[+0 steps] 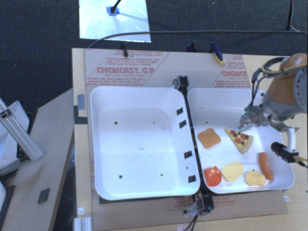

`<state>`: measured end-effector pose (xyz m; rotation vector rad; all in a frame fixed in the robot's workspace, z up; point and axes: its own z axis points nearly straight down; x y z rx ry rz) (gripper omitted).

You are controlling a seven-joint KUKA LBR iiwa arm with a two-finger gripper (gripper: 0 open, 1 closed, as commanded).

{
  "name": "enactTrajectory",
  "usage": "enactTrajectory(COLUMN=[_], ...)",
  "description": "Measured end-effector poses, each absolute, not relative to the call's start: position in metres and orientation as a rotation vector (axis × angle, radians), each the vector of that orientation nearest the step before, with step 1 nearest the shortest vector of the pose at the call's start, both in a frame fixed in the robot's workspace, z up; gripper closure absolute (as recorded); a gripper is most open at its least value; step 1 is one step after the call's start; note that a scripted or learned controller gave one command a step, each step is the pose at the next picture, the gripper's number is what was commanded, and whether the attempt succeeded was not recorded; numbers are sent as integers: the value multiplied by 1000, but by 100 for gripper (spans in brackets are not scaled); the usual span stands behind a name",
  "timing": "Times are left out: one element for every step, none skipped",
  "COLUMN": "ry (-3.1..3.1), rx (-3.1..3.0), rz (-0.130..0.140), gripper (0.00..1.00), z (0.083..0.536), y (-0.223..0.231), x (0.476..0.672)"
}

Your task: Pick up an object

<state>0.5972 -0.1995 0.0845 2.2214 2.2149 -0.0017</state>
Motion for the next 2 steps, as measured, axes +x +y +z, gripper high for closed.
enactTrajectory(ry=[2222,2224], rx=[2217,2225], rz=[1,-2], gripper=[0,0], z=[85,84], y=[-195,-167], x=[598,531])
